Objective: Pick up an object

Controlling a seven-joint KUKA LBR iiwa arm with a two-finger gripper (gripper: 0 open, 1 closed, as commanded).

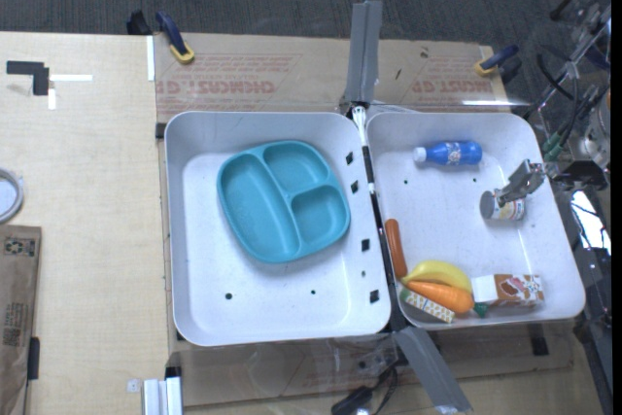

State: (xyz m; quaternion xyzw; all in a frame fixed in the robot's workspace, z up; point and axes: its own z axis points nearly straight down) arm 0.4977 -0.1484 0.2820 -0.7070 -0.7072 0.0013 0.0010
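My gripper (526, 178) hangs low over the right side of the right bin (457, 160). Just below and left of it a small silver can (498, 206) lies on the bin floor, touching or nearly touching the gripper's tip. A blue bottle (449, 154) lies on its side at the back of this bin. Along the front lie a red sausage (395, 246), a yellow banana (435, 273), an orange carrot (443, 294), a tan cracker-like piece (428, 307) and a small brown-and-white carton (509, 290).
The left bin (194, 238) holds a teal divided plate (282, 200). A grey post (364, 53) rises behind the seam between the bins. Cables and arm hardware (583, 112) crowd the right edge. Clamps (175, 39) hold the cardboard behind the bins.
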